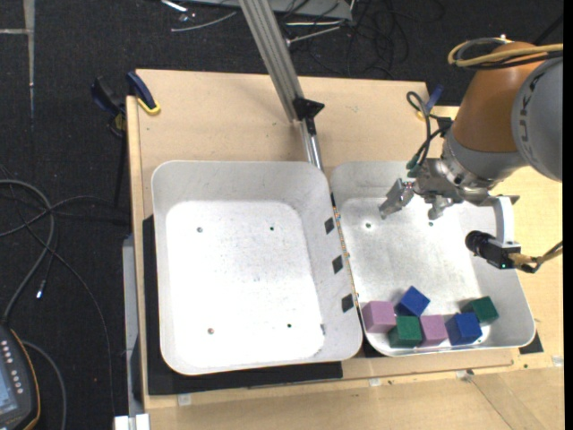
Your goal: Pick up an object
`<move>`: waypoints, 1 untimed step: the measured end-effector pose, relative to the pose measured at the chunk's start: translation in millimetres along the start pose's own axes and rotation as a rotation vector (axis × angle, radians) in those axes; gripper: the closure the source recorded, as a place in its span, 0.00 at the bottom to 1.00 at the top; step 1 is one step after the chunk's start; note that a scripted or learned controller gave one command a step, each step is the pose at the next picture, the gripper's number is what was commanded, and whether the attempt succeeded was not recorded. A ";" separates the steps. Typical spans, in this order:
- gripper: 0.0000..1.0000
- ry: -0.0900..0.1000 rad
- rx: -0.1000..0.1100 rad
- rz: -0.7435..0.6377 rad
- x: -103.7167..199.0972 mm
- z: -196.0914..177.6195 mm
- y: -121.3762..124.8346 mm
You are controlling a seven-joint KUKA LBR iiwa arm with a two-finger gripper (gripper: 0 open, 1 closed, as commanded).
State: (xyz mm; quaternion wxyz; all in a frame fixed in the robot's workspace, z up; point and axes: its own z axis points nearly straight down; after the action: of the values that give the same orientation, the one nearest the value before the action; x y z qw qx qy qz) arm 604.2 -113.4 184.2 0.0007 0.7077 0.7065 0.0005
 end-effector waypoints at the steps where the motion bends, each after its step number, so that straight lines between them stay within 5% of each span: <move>1: 0.00 0.000 0.000 -0.006 12.5 17.8 31.2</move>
State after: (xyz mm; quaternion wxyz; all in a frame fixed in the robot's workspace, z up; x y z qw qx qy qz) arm 635.4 -101.0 166.4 0.0008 0.7054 0.7088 0.0006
